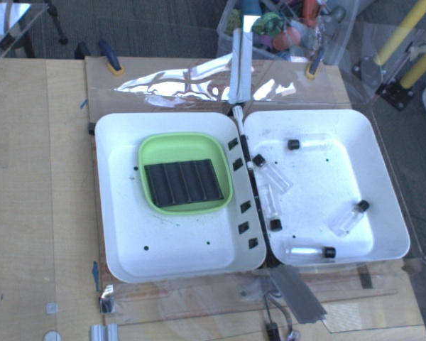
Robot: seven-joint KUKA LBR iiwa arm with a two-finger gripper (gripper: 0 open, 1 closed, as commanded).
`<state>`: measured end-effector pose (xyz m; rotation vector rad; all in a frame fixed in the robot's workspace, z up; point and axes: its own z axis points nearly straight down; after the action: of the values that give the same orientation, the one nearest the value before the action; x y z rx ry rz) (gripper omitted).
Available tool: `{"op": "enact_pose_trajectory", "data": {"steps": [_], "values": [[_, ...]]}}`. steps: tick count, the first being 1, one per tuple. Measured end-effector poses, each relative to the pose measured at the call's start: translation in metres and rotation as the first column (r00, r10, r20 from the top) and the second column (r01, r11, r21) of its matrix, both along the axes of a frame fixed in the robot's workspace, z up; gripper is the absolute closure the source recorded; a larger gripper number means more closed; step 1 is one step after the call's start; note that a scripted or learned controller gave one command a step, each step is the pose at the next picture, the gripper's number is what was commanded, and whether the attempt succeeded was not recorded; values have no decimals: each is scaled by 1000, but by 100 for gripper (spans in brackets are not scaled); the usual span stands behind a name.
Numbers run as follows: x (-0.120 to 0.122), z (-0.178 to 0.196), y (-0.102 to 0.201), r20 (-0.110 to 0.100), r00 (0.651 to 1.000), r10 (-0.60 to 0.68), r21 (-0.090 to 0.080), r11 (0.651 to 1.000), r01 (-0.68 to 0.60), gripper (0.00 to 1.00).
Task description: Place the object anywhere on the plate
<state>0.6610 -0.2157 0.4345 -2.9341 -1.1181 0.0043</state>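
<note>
Clear plastic vials with black caps (348, 217) scattered loose in right white bin (383, 190); light, slick, roll easily, so grab mid-body crosswise. Green square plate (150, 150) holding dark ribbed insert (183, 183) waits in left bin (121, 212). Jaw state: can't tell.

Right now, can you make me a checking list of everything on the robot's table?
Surface: wooden bench bearing two white bins, left bin and right bin.
Job's things: green plate in the left bin, with a dark ridged block on it; five clear vials with black caps lie in the right bin, one of them near its right wall.
Clutter: crinkled clear film behind the bins.
Grippers: nothing seen.
Cables: dark cable at the front edge.
Surroundings: clear tub of coloured toys behind the bench.
</note>
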Motion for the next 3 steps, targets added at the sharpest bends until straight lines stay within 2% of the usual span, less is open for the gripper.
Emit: {"op": "enact_pose_trajectory", "data": {"steps": [1,2,3], "values": [[0,0,0,0,1000,0,0,1000,0,0],[-10,0,-3,-2,990,-138,1,990,138,0],[-7,0,-7,3,964,-266,-1,964,266,0]]}}
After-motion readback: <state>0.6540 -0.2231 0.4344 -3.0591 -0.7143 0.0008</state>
